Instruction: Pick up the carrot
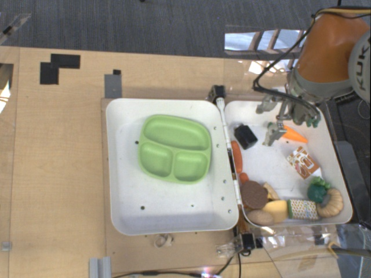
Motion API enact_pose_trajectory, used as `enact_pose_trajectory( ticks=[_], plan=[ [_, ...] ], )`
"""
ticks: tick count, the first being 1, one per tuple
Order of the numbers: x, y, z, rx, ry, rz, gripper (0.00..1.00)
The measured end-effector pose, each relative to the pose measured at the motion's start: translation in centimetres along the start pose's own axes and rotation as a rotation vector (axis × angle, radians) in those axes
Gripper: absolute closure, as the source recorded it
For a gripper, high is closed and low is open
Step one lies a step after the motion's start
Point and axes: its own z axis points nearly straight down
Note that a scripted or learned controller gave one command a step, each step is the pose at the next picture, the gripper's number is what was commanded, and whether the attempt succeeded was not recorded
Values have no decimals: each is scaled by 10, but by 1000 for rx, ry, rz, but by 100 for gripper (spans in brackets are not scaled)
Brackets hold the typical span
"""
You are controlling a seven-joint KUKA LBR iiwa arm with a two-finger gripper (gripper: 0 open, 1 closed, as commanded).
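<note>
The grey two-finger gripper (277, 131) hangs over the far part of the right shallow white bin (342, 172). The small orange carrot (294, 135) lies in that bin, just right of the jaws. The black block (245, 136) lies left of them. The green divided plate (174, 148) sits in the left white bin (124, 207), well left.

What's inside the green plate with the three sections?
Nothing shows inside the green divided plate: all three sections look bare. It sits alone in the left bin. The carrot and other toy foods are in the right bin, by the gripper.
</note>
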Motion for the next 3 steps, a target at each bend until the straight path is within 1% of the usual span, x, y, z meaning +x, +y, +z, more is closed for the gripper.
enact_pose_trajectory(
  ticks=[1, 2, 3],
  plan=[
    [-37, -69, 102, 8, -11, -544, 0],
    [-8, -97, 103, 2, -8, -492, 0],
    [-13, -94, 87, 6, -25, -495, 100]
  ],
)
